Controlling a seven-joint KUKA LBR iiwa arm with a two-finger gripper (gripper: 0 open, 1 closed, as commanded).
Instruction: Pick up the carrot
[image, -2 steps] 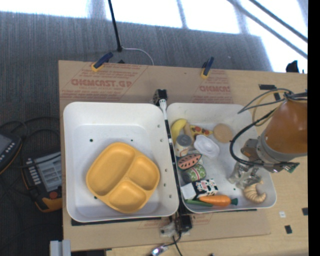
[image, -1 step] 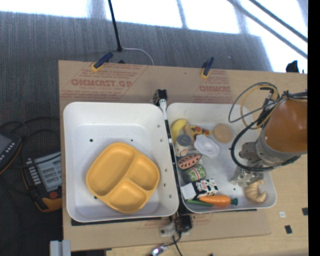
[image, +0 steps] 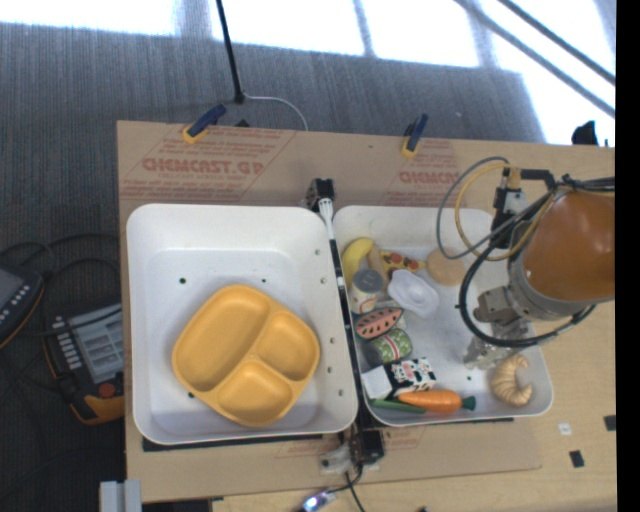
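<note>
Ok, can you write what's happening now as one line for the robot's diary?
task: pick up carrot | carrot: lying at near edge of right bin, not held | tool: above right bin, beside croissant

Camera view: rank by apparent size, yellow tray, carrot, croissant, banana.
1. yellow tray, by far the largest.
2. carrot, longest of the small items.
3. croissant and banana look about alike, too close to rank.

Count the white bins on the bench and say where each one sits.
2. The left bin holds a yellow divided plate. The right bin beside it holds the carrot, a croissant and other toy foods.
</note>
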